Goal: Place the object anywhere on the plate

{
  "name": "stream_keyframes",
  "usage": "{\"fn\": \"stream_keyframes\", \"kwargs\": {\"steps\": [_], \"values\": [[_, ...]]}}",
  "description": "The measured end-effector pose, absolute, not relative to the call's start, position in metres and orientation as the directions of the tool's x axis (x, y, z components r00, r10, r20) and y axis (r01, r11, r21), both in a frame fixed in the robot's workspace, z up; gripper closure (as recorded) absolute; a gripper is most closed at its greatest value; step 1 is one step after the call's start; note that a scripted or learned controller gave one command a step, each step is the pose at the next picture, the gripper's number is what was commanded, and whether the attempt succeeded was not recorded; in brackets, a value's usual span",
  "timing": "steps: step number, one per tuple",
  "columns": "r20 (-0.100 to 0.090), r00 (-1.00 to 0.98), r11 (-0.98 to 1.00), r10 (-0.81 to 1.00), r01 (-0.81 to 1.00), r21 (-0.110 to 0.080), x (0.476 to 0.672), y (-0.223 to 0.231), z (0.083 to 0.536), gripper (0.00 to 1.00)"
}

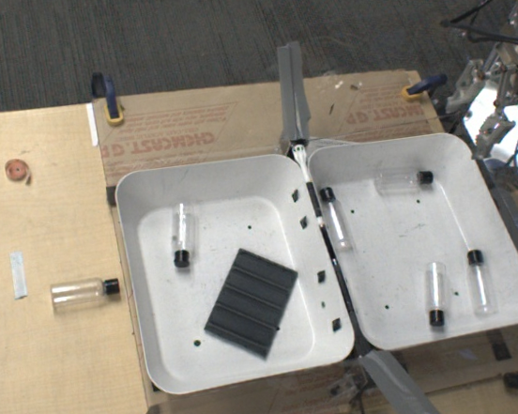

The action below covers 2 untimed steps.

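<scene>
Wood-toned bench [53,370] at the left bears one clear, black-capped vial [83,291], and the cardboard [229,125] behind the bins carries inverted red print that seems to read "CHEMCAST GP". The left bin [139,264] holds a capped vial [180,235] near, not touching, the black ribbed plate [252,303]. The right bin [501,245] holds four more vials [434,294]; the gripper's state cannot be told.
</scene>
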State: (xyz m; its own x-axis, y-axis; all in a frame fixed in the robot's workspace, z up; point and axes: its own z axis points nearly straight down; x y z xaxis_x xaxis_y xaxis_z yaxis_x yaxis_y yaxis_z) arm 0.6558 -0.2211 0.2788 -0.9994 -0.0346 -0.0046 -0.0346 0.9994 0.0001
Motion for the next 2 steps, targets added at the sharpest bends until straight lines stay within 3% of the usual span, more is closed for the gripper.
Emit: {"fn": "stream_keyframes", "kwargs": {"steps": [2], "values": [[-0.007,-0.923,0.923,-0.384,-0.384,-0.002,0.66,-0.221,0.327,0.0]]}}
